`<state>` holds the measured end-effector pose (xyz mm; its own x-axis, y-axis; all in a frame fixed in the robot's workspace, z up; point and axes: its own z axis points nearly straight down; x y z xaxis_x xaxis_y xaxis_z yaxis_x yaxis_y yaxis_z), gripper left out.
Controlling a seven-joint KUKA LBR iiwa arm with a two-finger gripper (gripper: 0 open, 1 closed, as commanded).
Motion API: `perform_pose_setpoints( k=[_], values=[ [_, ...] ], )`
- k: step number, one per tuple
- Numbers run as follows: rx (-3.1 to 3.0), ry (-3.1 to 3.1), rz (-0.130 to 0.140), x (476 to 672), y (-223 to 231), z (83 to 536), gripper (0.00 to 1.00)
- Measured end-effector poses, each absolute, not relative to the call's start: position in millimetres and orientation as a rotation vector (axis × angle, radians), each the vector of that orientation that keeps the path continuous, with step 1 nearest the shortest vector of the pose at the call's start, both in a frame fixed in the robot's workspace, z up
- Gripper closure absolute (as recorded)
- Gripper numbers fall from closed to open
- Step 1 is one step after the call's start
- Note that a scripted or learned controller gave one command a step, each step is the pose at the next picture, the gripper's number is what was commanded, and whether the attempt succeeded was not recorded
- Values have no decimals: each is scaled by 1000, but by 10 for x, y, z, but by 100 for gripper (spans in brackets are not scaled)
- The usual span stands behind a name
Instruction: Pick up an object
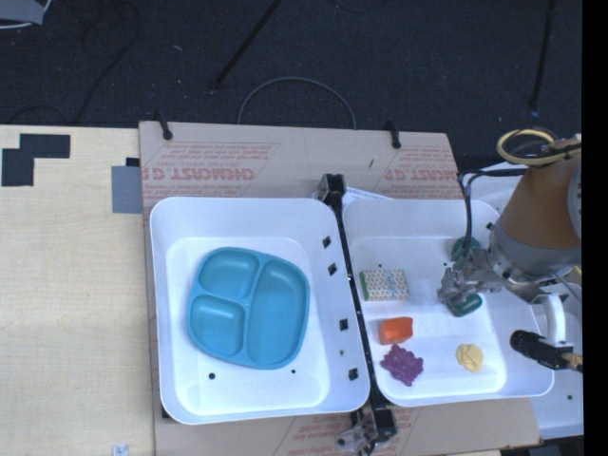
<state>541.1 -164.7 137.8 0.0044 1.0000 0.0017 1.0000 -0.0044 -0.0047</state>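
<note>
We log two shallow white plastic bins side by side on a brown cardboard sheet: the left bin [171, 255] and the right bin [427, 218], meeting along a black clipped divider. In the left bin lies a blue three-compartment plastic plate [249, 306], flat, roughly centred. The right bin carries four small items. A small rectangular sponge-like block with a speckled multicolour top [384, 284] sits towards the divider side, mid-depth. Just nearer the camera from it lies a small orange block [397, 330], and nearer still, close to the front wall, a purple grape-cluster toy [403, 363]. A pale yellow rounded lump [469, 356] rests to the right of the grapes, apart from them, near the bin's front right corner. The grey arm with its orange band [537, 207] enters from the right and bends down over the right-hand part of the right bin. Its two-finger gripper [462, 291], with teal-tinted parts, sits low over bare bin floor, right of the speckled block and behind the yellow lump, touching none of the four items as far as we can see. We cannot tell how far apart the fingers stand; we see no object between them. A dark floor with cables lies beyond the bench.
</note>
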Motion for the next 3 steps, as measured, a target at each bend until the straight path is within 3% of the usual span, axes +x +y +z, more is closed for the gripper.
perform_pose_setpoints(
  k=[2, 3],
  values=[
    [-2222, -2224, -2, 5375, -1677, 2445, 100],
    [-2221, -2223, 0, 5379, -1687, 2683, 100]
  ],
)
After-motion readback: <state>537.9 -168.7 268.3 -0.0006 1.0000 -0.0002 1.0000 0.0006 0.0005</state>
